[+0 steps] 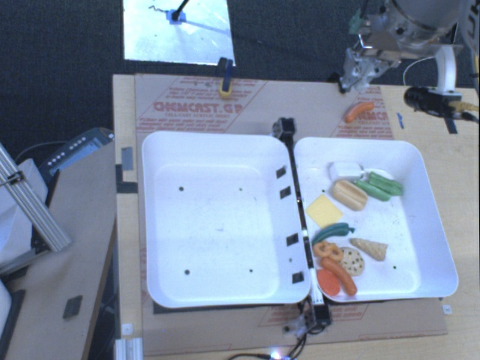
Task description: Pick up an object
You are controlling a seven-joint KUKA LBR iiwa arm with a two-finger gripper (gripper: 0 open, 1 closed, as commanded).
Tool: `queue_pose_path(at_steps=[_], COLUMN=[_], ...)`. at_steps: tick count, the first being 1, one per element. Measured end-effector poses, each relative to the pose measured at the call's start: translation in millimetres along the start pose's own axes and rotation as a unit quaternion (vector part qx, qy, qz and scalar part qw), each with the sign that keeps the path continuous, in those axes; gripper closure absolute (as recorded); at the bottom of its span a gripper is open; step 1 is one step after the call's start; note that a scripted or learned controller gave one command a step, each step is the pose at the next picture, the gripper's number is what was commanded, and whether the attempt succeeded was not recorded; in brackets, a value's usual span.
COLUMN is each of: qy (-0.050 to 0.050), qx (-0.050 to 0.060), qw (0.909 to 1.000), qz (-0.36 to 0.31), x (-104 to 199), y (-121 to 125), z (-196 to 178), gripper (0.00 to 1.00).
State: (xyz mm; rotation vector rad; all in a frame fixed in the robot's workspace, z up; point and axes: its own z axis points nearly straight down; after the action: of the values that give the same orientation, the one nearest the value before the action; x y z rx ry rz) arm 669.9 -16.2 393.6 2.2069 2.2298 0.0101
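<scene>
Gripper (352, 77) hangs at top right of the view, above the bench (247, 100) behind the right bin (420, 201), arm w/ orange band rising out of frame above it. Whether it's released or clenched: can't tell, too small and blurred. Nothing visibly in it.

Closest item to the gripper: a small orange toy sausage (359, 112) lying on the bench just below it in the view, outside the bins, near the right bin's far rim.

Further below the gripper, inside the right bin, the rest of the toy food:
- white piece (343, 170) nearest the far rim, touching a tan bread roll (349, 194)
- green pea pods (382, 184) just right of the roll
- yellow cheese slice (324, 210) below-left of the roll
- dark green pepper (333, 231), then orange pretzel (327, 250) and a cookie (350, 261), packed close
- tan wedge (370, 248) right of the cookie
- red-orange carrot (334, 279) at the near rim, farthest from the gripper

Left bin (217, 223) sits down-left of the gripper, well apart from it. Black clips (289, 193) run along the seam btw the bins.
</scene>
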Motion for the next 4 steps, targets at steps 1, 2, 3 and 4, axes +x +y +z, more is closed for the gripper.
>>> queue_pose_path(at_steps=[1, 2, 3, 4], qy=[-0.002, 0.0, 0.0, -0.001], qx=[-0.006, 0.007, 0.0, 0.007], qw=[1.0, 1.0, 1.0, 1.0], qz=[0.002, 0.0, 0.002, 0.002], x=[-8.3, 47.2, 58.0, 74.1], y=[-0.7, -0.9, 0.1, -1.2], z=[-152.6, -51.0, -109.4, -1.9], gripper=[1.0, 1.0, 1.0, 1.0])
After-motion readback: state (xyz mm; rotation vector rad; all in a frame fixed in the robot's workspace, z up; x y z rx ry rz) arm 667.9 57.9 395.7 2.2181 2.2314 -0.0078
